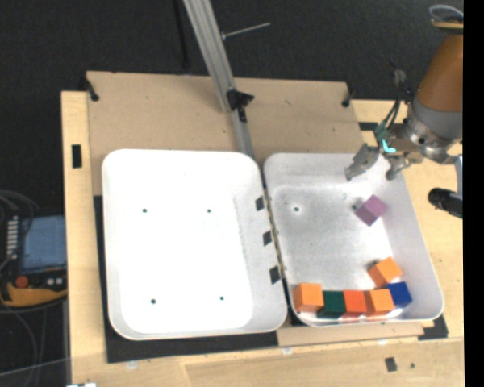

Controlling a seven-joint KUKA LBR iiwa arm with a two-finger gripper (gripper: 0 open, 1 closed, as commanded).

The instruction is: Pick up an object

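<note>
Along the right bin's [426,244] six o'clock rim sit crowded orange, green and blue blocks [355,300]. The purple block [370,210] lies alone, at five o'clock from the pincer [377,163], whose fingers spread open, holding nothing. Best to centre over purple, descend straight, then close.
</note>
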